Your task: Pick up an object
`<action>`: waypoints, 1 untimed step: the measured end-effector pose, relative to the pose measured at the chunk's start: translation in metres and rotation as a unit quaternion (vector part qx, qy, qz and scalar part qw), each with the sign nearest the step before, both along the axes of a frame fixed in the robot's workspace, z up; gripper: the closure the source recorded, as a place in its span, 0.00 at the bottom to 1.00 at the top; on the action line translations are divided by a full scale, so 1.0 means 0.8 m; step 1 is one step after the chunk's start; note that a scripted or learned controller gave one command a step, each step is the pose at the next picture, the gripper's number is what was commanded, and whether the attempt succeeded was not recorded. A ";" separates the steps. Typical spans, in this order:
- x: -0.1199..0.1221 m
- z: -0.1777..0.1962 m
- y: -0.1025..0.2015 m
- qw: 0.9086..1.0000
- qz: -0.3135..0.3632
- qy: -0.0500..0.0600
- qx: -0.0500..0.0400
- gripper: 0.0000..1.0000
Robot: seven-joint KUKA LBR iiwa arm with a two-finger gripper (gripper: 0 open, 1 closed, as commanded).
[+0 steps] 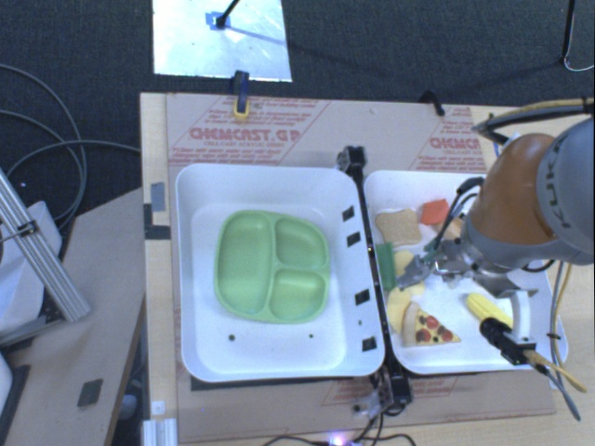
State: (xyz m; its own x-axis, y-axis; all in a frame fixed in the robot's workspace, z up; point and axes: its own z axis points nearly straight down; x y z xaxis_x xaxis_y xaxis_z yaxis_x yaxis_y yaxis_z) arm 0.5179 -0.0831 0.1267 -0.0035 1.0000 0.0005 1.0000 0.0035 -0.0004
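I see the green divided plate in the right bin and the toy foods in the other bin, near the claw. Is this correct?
Not quite. The camera view shows the green divided plate in the left bin, not the right one. The toy foods, such as the pizza slice and the corn, lie in the right bin, near the claw.

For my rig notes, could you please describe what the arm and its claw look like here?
The arm is a thick, rounded grey body with a broad orange band above the wrist. Below the band sits a grey wrist section, and dark thin cables loop along its side. The claw is small, slim and metallic grey, far narrower than the arm. No markings are legible.
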 end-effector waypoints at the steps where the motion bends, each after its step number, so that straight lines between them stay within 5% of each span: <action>1: -0.007 0.021 -0.001 1.000 -0.001 -0.001 0.000 0.00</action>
State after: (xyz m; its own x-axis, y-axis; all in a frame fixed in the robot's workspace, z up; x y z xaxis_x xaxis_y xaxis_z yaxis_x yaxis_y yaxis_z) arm 0.5124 -0.0835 0.1439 -0.0011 1.0000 0.0000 1.0000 0.0011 0.0014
